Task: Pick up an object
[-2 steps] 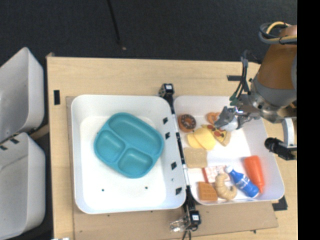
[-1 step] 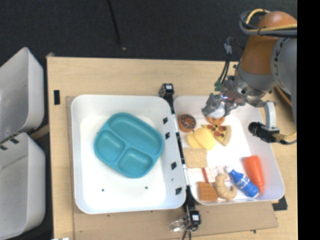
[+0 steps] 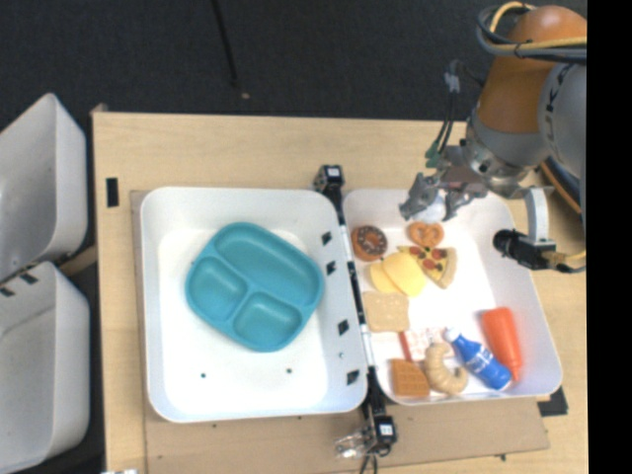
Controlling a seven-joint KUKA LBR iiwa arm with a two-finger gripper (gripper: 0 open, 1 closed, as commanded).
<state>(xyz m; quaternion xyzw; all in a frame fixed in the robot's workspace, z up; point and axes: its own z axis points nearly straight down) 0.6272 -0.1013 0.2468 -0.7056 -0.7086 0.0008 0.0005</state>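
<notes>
My gripper [image 3: 435,203] hangs over the back part of the right bin [image 3: 528,304], its two grey fingers spread open with nothing between them. Just below it in the view lie a small brown pretzel [image 3: 426,233] and a pizza slice [image 3: 439,262]. A chocolate donut [image 3: 369,241] sits to the left, by the bin's left wall. Yellow cheese pieces [image 3: 397,274] lie beside the pizza slice.
Further forward in the right bin are a toast slice [image 3: 386,310], a cracker [image 3: 407,377], a croissant [image 3: 443,368], a blue bottle [image 3: 480,359] and an orange carrot [image 3: 504,335]. The left bin [image 3: 163,363] bears a teal divided plate [image 3: 255,284].
</notes>
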